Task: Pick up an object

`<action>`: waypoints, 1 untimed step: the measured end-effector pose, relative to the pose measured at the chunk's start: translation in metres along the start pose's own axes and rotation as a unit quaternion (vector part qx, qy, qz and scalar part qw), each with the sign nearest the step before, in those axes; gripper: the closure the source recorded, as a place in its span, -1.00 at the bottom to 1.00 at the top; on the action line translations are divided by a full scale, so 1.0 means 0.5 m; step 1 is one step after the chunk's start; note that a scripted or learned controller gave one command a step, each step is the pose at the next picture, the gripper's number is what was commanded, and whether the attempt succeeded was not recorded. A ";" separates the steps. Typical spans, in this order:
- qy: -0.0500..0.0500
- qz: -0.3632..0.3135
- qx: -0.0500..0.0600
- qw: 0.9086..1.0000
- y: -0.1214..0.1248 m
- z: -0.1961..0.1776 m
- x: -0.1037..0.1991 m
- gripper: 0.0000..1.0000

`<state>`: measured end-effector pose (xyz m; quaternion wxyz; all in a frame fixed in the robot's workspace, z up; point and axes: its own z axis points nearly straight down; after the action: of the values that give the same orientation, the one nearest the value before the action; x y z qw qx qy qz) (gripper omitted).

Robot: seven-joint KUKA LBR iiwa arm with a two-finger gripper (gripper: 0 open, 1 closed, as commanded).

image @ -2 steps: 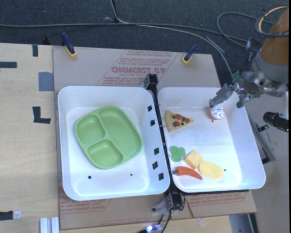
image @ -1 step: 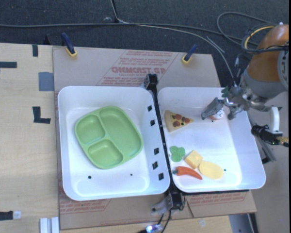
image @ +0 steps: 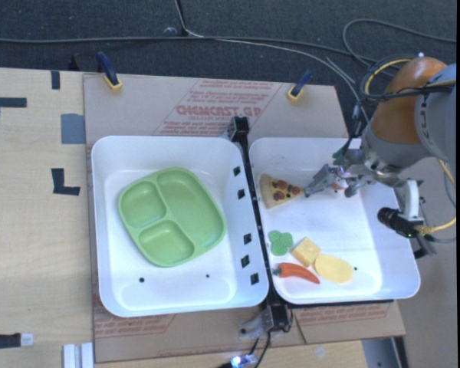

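bins: two shallow white plastic bins side by side, the left bin (image: 111,282) and the right bin (image: 383,282), with smooth walls and rounded corners, on a brown cardboard sheet (image: 215,106).
clamps: two blue and yellow clamps, one (image: 107,71) at the cardboard's far left corner and one (image: 299,87) toward its far right.
plate: one light green plastic plate with three compartments (image: 170,216), rounded and glossy, lying flat in the left bin.
toy food count: five pieces, all in the right bin.
pizza: one flat wedge-shaped toy pizza slice (image: 277,191), tan with red and dark spots, near the bin's left wall; its long axis runs left to right, crust edge to the left, tip to the right toward the gripper.
near-side group: one bumpy green leafy piece (image: 280,242), one pale yellow block (image: 305,251), one smooth yellow oval (image: 333,268), and one red-orange carrot-shaped piece (image: 299,273) whose tip points right.
arm: one grey arm with a rounded orange band (image: 402,102), reaching in from the right.
gripper: one two-finger gripper (image: 337,181) over the right bin, just right of the pizza's tip; its fingers are spread and nothing sits between them.
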<state>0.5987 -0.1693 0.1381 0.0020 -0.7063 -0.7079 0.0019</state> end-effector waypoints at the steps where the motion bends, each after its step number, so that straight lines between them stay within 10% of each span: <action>1: -0.001 0.000 -0.002 1.000 0.000 0.106 0.002 -1.00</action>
<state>0.5985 -0.1685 0.0850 -0.0003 -0.7064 -0.7078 0.0011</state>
